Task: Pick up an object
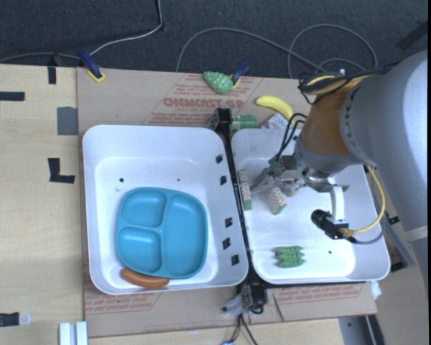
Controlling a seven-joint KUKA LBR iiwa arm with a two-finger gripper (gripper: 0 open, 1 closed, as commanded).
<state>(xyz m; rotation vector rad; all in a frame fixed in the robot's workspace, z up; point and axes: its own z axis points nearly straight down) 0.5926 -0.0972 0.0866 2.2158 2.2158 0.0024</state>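
Note:
My gripper (271,182) hangs low over the upper middle of the right bin (345,272), below the orange band of the arm (323,121). A small beige block (276,202) lies right under it, touching or nearly touching it. A pale striped piece (243,190) rests against the bin's left wall. A green pea pod (289,256) lies near the front of the same bin, apart from the gripper. In the left bin (100,149) sit a blue divided plate (161,231) and an orange sausage-shaped toy (144,279) at its front edge.
Behind the bins, on the cardboard, lie a yellow banana (274,106), a green bumpy toy (218,82) and a small green piece (246,122). Black clips line the divider (230,214) between the bins. A black cable plug (327,223) hangs from the wrist.

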